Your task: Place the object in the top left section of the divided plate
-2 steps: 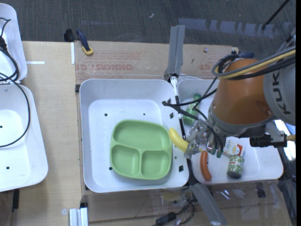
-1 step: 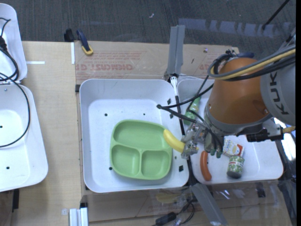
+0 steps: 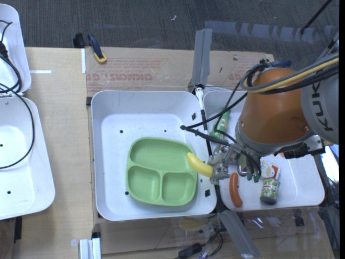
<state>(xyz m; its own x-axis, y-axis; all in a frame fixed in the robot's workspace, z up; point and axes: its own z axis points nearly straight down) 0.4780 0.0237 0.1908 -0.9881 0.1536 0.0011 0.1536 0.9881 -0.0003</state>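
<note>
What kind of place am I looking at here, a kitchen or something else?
Probably a robotics lab, not a kitchen: a grey and orange robot arm reaches over two white bins on a bench, and the food, a banana by a green divided plate, looks like toys.

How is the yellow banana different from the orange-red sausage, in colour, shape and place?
The curved yellow banana lies across the right rim of the green divided plate in the left white bin; the straight orange-red sausage lies on the floor of the right white bin. The banana looks somewhat longer. Both are small elongated food items.
</note>
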